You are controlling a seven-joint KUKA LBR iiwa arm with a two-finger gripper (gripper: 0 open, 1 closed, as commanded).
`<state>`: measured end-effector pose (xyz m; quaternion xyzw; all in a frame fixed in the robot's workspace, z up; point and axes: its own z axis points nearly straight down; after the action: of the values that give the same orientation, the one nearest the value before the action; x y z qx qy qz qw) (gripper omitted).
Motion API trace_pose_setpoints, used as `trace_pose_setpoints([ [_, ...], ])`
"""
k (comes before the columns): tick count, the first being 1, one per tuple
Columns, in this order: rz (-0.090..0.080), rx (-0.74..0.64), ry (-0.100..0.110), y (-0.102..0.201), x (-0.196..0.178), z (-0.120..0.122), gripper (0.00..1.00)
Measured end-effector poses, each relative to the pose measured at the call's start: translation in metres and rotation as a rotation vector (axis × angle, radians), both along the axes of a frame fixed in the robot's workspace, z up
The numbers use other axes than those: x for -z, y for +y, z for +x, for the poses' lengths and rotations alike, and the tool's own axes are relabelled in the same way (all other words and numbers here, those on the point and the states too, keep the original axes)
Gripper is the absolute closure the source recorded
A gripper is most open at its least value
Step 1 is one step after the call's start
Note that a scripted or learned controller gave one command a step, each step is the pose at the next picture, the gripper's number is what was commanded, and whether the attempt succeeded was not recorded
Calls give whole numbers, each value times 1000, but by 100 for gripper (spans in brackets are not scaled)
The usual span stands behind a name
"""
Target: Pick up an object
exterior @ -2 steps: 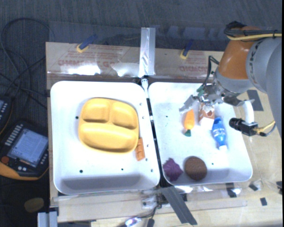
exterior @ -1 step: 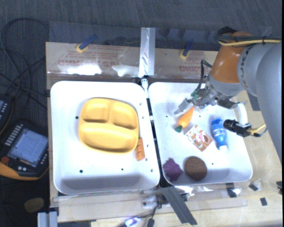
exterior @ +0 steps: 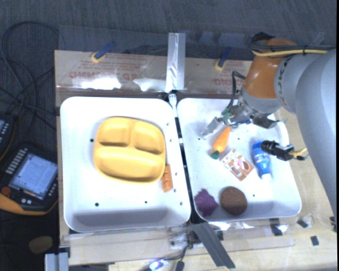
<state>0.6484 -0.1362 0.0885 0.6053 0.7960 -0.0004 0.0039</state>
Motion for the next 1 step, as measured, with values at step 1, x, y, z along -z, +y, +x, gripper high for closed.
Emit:
trace_pose_setpoints([
  [1, -1, 1, -4, -1, -11, 1, 100],
])
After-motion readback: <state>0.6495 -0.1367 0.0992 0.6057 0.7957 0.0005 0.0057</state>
